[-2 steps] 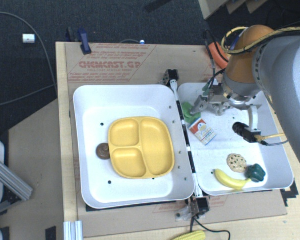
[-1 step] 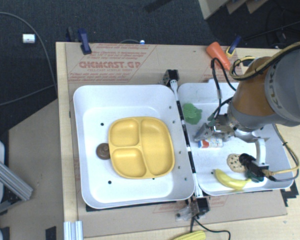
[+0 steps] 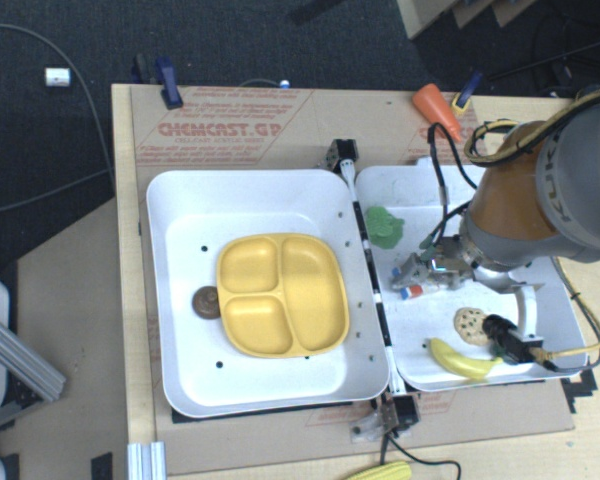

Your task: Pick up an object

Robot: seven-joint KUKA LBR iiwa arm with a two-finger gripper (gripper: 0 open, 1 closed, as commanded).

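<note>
My gripper [image 3: 417, 270] reaches into the right bin [image 3: 410, 183] near its left wall, with the grey arm and its orange band coming in from the right. A small white object with red and blue ends [image 3: 411, 291] lies just below the gripper, close to it. A green crumpled object [image 3: 385, 226] sits above the gripper towards the bin's back. A yellow banana [image 3: 462, 361] lies near the front of this bin, and a speckled cookie [image 3: 469, 323] rests just above it.
The left bin [image 3: 180, 218] holds a yellow divided plate [image 3: 280, 293] with a small brown round object [image 3: 207, 302] at its left edge. An orange object [image 3: 437, 110] lies on the bench behind the right bin.
</note>
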